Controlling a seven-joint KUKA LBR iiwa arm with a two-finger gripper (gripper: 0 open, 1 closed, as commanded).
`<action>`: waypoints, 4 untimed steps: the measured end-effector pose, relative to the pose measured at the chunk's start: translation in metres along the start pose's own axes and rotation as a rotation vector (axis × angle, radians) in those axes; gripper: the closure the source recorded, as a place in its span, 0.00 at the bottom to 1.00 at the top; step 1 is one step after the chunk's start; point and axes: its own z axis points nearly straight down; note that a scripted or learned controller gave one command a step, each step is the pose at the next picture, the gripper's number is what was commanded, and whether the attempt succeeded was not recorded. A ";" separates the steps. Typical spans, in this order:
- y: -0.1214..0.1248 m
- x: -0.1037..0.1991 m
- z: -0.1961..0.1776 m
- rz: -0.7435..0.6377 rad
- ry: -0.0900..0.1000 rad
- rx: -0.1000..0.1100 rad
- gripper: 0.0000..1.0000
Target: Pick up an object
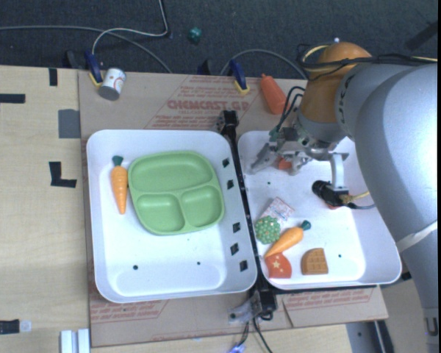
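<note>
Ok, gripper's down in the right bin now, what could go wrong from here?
1. The gripper is low near the bin wall, where the fingers might scrape or catch.
2. It is over a small red thing that the arm partly hides, so a grasp could easily miss.
3. The carrot, green ball and tomato slice touch, so grabbing one may shift its neighbours.

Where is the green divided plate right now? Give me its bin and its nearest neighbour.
In the camera view, the green divided plate lies in the left bin, toward its upper middle. A toy carrot lies just beside it on the side away from the arm.
</note>
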 end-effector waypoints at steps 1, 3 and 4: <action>0.001 -0.028 0.000 -0.003 0.010 0.003 0.00; 0.001 -0.031 0.000 -0.004 0.010 0.003 0.00; 0.001 -0.032 0.000 -0.004 0.011 0.004 0.00</action>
